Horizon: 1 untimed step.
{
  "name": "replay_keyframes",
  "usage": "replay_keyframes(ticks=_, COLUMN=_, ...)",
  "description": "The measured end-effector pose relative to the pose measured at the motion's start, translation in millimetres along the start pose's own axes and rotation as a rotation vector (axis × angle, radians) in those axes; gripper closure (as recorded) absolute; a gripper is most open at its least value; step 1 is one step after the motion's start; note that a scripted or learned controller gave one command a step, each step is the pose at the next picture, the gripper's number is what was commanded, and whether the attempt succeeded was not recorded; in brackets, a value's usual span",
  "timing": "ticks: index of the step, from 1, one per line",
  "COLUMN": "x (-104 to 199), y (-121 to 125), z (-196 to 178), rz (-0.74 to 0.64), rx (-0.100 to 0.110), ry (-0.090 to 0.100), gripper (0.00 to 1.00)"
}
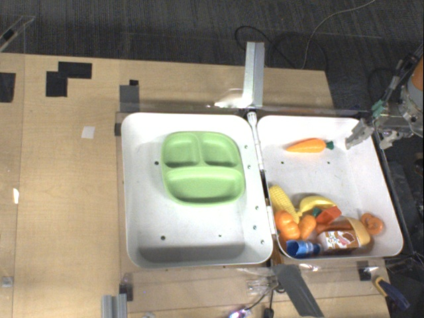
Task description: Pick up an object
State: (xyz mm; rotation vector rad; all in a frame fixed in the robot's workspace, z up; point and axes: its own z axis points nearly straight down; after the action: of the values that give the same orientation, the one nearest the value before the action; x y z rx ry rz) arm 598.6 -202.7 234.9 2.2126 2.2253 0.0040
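While the gripper [363, 132] hangs over the far right corner of the right bin [391, 197], I cannot tell how its fingers stand. A toy carrot [307, 146] lies alone just beside it on the bin floor, apart from it. Near the front wall a heap gathers: corn cob [281, 199], banana [313, 204], brown bottle [342, 236] and other small toys. A green divided plate [201, 166] sits in the left bin [142, 230] on the desk [59, 197].
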Motion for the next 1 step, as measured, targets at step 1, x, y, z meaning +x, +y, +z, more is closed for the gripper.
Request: replay_keyframes(ticks=1, x=39.0, y=58.6, z=93.0, rz=-0.024, rx=0.001, ry=0.000, gripper=0.00)
